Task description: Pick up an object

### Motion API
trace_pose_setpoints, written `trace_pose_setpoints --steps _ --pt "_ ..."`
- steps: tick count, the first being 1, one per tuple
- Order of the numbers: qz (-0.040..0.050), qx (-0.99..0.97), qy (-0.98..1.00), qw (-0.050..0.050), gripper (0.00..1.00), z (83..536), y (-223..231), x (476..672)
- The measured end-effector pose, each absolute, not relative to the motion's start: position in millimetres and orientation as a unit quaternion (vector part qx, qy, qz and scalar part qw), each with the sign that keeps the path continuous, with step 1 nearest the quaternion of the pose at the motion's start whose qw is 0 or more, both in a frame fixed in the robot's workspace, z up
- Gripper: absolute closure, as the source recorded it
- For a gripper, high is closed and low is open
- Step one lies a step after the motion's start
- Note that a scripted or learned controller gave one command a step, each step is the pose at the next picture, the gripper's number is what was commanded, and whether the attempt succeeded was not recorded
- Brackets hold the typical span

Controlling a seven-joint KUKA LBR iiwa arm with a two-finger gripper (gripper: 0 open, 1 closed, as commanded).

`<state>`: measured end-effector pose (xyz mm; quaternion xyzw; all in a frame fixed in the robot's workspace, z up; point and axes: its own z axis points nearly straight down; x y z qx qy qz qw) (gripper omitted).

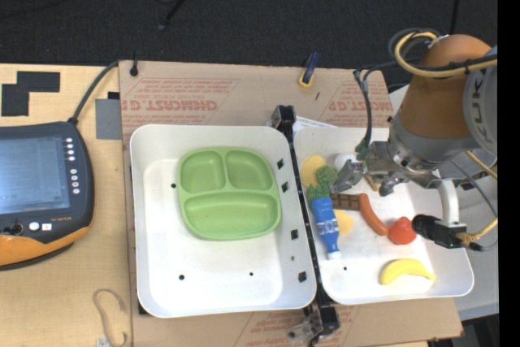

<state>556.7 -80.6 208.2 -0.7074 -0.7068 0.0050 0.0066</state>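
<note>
Orange sausage (373, 214) lies just below the gripper (351, 172), its long axis slanting down-right away from the blue bottle (326, 227); I cannot tell how the jaws stand.

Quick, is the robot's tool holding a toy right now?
Tool: cannot be told whether open or closed; no toy seen in its grip. It hovers over the right bin.

Two white bins side by side. Left bin (154, 272) holds a green divided plate (228, 193) near centre. Right bin (455, 282): blue bottle (326, 226) by the divider, banana (405, 273) at 5 o'clock, hot dog (372, 214) mid-bin w/ red item (400, 232) touching it at 4 o'clock. Gripper (354, 172) low over bin's 10 o'clock, near green item (324, 175). Tablet (39, 183) far left.
</note>
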Motion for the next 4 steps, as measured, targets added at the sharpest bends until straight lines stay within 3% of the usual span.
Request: trace_pose_setpoints --steps 1,3,4 --pt "0.0012 -0.707 -0.707 0.002 0.0 214 -81 559.4" --pt "0.0026 -0.707 -0.707 0.004 0.0 126 -80 563.1" --pt "0.0017 -0.708 -0.706 0.0 0.0 87 -80 562.9"
